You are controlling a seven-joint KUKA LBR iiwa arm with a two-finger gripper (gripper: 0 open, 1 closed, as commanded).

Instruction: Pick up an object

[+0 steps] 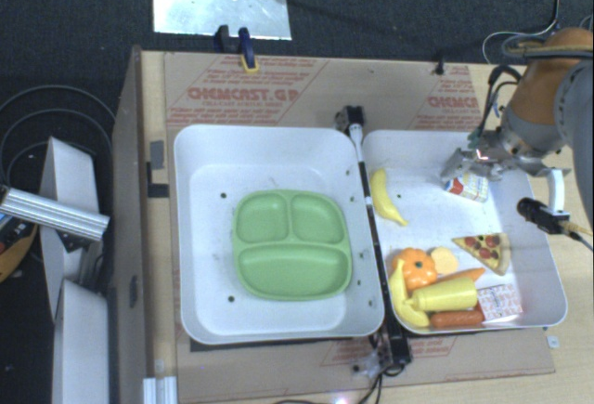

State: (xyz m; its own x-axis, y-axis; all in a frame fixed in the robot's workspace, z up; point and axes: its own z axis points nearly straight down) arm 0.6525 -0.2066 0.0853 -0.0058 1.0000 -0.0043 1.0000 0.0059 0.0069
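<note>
Arm (543, 100) reaches in from right, over right bin (557, 286). Jaws low at bin's upper right, just above small white-and-red packet (467, 188); cannot tell whether released or clenched. Below: banana (384, 198), pizza slice (484, 249), orange (418, 268), carrot (455, 319). Left bin (200, 207) holds green divided tray (291, 244).

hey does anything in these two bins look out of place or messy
Nothing looks spilled or broken. The green divided tray sits slightly askew in the left bin, and most toy food is heaped in the right bin's near corner, around the orange.
</note>
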